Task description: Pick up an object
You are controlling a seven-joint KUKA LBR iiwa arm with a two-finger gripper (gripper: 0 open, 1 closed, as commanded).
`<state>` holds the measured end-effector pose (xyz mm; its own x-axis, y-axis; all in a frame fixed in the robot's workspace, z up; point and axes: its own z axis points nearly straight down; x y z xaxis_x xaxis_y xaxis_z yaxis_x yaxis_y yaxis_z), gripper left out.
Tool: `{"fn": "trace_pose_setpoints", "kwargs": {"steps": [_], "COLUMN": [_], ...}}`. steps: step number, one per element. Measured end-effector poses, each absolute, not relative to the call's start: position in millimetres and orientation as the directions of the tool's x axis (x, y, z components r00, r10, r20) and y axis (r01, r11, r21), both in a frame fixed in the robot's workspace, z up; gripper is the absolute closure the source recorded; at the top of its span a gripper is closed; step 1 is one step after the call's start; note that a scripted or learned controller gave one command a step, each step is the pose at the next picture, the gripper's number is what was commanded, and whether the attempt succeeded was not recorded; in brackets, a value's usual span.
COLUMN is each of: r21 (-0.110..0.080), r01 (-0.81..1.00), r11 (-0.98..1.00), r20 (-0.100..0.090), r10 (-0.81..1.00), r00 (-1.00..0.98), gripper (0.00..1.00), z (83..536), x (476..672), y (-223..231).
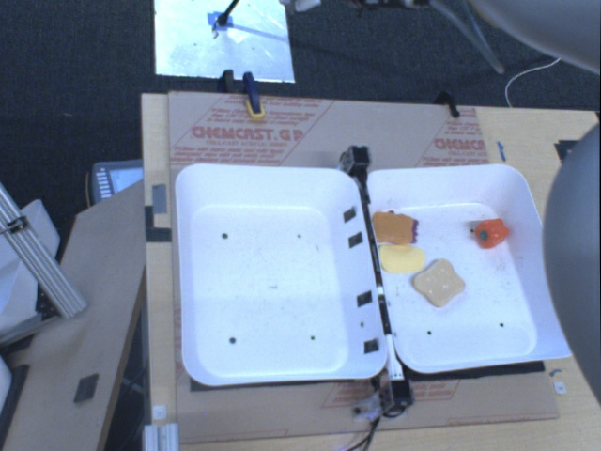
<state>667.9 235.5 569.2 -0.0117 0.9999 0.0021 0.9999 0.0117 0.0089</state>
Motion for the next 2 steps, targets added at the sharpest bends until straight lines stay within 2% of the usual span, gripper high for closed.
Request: {"fn": "trace_pose_setpoints", "kwargs": {"steps": [1, 2], "r21": [0.008, 0.011], "r01": [1.0, 1.0], "r11": [0.012, 0.015], "r20": [0.002, 0.002], "r10": [1.0, 1.0], "r00": [-0.012, -0.015], "gripper": [0.0, 1.0], "z": [569, 580], "x": [667.9, 667.7], "y": [235, 236]}}
